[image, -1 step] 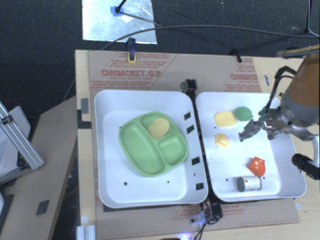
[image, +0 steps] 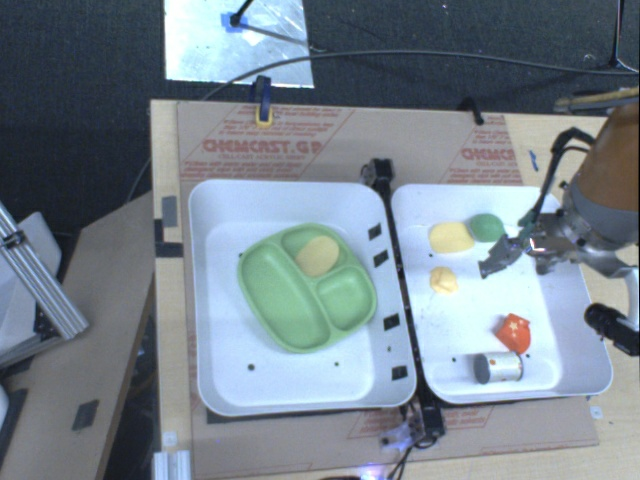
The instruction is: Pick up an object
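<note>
Red "CHEMCAST GP" lettering (image: 262, 147) marks the brown board beneath two white bins. The left bin (image: 225, 368) holds a green divided plate (image: 290, 303) carrying a yellow piece (image: 318, 255); the right bin (image: 590, 368) holds a yellow block (image: 450, 236), green lump (image: 487, 226), small yellow piece (image: 443, 280), orange object (image: 513, 332) and grey-capped cylinder (image: 498, 367). The gripper (image: 497, 260) hovers just right of the small yellow piece, holding nothing visible; its finger spread cannot be told.

Both white bins (image: 290, 388) look like smooth, slightly glossy plastic. The green divided plate (image: 290, 313) is matt plastic. The bench top (image: 330, 138) resembles printed brown cardboard; a crinkled foil sheet (image: 235, 28) shines above it.
</note>
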Action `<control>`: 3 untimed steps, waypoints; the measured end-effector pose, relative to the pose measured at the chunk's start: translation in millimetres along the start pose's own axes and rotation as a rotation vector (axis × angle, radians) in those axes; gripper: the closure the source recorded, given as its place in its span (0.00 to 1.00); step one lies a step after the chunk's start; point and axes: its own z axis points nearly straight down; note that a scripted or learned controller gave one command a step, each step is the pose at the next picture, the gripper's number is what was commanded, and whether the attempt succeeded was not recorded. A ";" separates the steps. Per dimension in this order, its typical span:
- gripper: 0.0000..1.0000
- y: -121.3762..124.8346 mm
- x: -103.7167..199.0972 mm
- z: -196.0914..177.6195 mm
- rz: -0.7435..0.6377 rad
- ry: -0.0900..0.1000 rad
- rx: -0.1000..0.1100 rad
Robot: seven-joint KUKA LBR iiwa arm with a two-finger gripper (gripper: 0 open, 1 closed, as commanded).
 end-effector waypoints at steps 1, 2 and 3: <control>0.00 2.9 -7.9 58.2 0.003 0.001 0.005; 0.00 7.8 -6.1 119.5 0.002 0.001 0.005; 0.00 7.8 -5.7 156.7 0.003 0.001 0.003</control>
